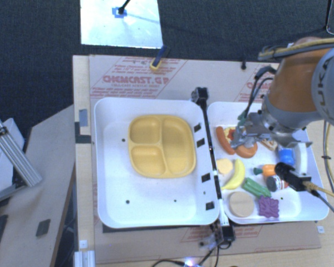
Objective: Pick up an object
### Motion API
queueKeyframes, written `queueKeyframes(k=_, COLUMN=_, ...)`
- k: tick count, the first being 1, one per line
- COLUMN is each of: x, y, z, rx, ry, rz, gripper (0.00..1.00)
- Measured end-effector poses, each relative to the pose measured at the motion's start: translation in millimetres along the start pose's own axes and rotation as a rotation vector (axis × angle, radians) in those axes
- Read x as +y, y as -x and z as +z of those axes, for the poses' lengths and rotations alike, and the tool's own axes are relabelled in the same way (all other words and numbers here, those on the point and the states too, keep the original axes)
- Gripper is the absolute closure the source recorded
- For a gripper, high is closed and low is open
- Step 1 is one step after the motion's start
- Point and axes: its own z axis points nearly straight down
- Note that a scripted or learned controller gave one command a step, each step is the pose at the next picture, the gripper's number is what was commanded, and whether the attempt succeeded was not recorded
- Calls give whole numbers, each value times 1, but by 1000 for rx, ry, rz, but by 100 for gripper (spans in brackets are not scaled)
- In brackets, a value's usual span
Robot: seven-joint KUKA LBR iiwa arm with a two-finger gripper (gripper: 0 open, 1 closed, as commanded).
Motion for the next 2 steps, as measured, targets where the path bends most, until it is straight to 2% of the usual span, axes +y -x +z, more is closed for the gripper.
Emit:
queueKeyframes(k=1, x=-4, y=3, z=-7, rx=1, ry=1, rz=3, gripper=100)
queueKeyframes(k=2, x=-7, y=8, z=12, rx=0, ry=-2, rz=5, gripper=100)
